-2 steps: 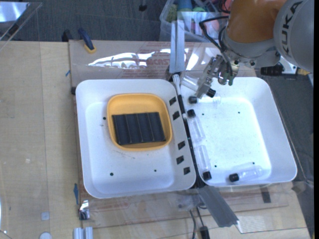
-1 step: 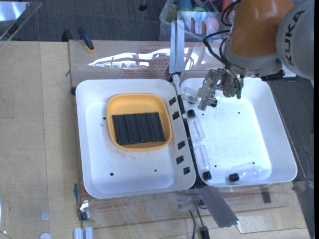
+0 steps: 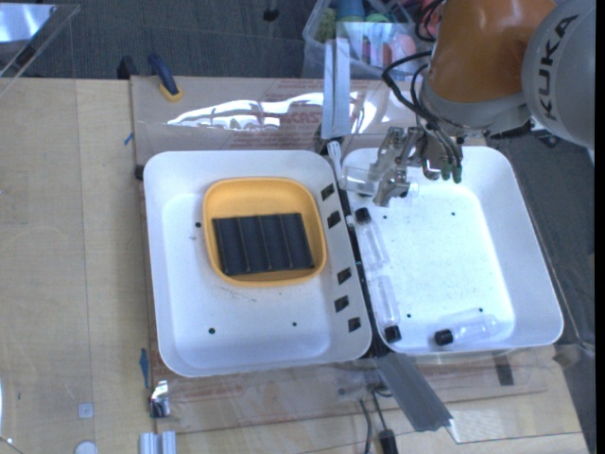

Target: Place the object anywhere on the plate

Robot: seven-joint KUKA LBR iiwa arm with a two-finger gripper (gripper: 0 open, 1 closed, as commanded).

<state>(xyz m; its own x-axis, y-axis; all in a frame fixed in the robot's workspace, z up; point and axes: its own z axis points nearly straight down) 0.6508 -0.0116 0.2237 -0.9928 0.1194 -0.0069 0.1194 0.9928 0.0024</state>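
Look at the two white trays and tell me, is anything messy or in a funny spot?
Nothing looks spilled or broken. The dark ridged block lies flat inside the yellow plate in the left bin. In the right bin, clear plastic tubes lie loose along its left and bottom edges, and the gripper hangs over its top-left corner.

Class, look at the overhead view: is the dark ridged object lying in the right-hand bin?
No. The dark ridged object lies on the yellow plate in the left bin, not in the right bin.

A wooden bench [image 3: 66, 253] stands on dark grey carpet [image 3: 189, 17], glare across cardboard [image 3: 236, 116].
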